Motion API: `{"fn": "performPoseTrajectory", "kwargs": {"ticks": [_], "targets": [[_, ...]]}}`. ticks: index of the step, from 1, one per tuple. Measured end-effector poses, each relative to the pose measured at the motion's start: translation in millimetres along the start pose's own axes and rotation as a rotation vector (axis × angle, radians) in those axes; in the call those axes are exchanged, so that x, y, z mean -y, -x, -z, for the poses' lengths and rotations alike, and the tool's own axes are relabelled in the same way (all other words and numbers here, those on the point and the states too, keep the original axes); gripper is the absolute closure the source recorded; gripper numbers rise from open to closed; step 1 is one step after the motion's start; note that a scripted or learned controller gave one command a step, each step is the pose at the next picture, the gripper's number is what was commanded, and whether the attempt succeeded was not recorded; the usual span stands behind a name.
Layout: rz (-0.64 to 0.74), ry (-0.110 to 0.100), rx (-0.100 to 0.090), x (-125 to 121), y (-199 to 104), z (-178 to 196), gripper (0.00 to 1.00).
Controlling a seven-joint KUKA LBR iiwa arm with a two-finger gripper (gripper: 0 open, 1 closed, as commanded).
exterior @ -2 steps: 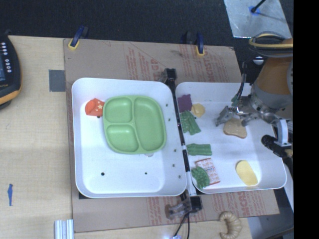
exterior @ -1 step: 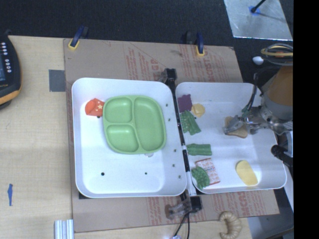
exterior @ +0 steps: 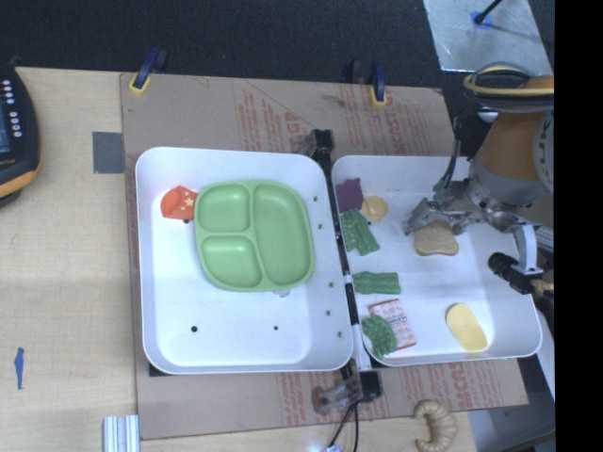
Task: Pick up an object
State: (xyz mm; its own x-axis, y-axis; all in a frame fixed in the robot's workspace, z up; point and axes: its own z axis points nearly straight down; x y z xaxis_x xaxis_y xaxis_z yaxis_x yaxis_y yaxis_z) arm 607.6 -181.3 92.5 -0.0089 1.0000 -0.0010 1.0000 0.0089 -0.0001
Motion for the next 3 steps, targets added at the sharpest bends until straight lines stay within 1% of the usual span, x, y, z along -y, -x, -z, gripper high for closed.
{"fn": "performPoseTrajectory", "kwargs": {"ticks": [1,2,3], "targets": [[-0.004,-0.007,-0.001,23.9,-0.3,-0.8,0.0],[-0.003,-0.005,0.0,22.3,0.6,10.5,1.0],[0.002,0.009,-0.001,-48.6,-48.7,80.0,1.0]]}}
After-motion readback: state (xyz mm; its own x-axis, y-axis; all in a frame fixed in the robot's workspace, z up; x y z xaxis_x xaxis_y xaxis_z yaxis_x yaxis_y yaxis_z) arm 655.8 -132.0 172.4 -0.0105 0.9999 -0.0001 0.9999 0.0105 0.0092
